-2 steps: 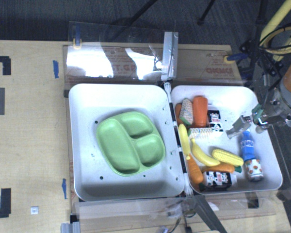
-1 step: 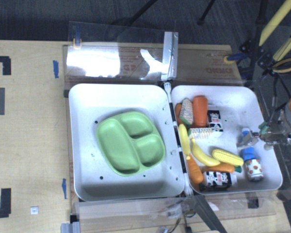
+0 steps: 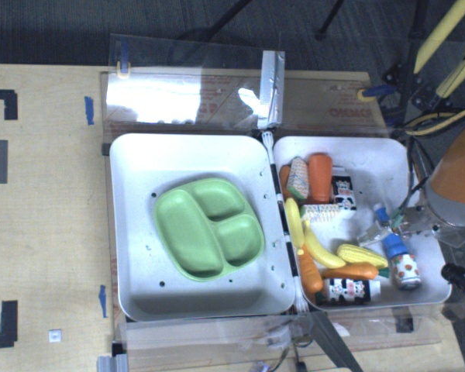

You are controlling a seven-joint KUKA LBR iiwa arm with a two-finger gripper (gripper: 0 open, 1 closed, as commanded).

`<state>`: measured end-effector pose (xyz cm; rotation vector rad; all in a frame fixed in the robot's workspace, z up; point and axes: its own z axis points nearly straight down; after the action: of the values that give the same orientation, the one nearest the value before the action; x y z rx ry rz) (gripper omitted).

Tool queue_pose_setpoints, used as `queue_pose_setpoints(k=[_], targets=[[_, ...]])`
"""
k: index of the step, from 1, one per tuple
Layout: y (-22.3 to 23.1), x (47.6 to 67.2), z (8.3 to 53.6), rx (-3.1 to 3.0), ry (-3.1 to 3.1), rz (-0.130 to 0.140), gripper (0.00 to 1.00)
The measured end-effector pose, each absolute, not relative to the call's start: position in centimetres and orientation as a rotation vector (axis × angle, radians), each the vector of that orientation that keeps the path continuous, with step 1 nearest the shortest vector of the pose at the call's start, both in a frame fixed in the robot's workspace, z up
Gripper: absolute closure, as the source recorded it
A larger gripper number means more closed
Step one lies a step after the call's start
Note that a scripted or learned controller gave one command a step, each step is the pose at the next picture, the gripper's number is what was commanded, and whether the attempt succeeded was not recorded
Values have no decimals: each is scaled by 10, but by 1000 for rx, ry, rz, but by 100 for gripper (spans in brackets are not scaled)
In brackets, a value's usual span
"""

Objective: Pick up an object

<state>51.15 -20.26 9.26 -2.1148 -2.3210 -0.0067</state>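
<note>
The right bin [image 3: 356,152] holds a pile of toy food. An orange carrot [image 3: 319,178] and a brown-patterned piece [image 3: 297,178] lie at its back left, beside a small black-and-white box [image 3: 342,191]. A yellow banana [image 3: 310,239] runs down the left side. A corn cob [image 3: 362,255] rests over another orange carrot [image 3: 349,270], and a dark can [image 3: 347,289] lies at the front. A blue-capped bottle [image 3: 401,260] lies at the right. My gripper [image 3: 387,220] hangs low over the right side of this bin, just behind the bottle, with nothing visibly held.
The left bin [image 3: 132,169] holds a green divided plate [image 3: 209,227]. A clear panel and metal bracket [image 3: 271,87] stand behind the bins. The arm's orange band [image 3: 457,178] is at the right edge, with cables around it.
</note>
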Motion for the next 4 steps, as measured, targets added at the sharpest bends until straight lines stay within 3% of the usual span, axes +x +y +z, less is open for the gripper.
queue_pose_setpoints(k=[1, 2, 3, 4], targets=[[-205, 511, 102, -2122, -2319, -4, 100], [-175, 526, 190, -2278, -2164, 1, 100], [-182, 525, 140, -2509, -1882, 4, 100], [-112, 551, 196, -2539, -1849, 2, 100]])
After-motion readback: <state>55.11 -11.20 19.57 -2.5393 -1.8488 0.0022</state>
